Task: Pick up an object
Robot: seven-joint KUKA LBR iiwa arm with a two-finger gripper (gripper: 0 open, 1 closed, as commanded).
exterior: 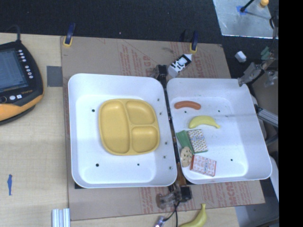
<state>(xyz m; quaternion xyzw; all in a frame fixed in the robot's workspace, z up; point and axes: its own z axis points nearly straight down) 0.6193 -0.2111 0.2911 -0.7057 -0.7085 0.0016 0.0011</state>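
The hand (251, 73), grip impossible to tell, sits at the right bin's (246, 141) far corner, well apart from the sausage (187, 105) and banana (203, 122).

A light wooden worktop (28, 150) carries a brown cardboard sheet (142, 60), fixed by blue clamps (69, 33). Beyond lies dark carpeted floor (118, 8), with a pale grey patch (241, 11) at the upper right. Lighting is even.

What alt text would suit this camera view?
Two shallow white bins sit side by side: the left bin holds a yellow divided tray; the right bin holds a hot dog, a banana and small packets.
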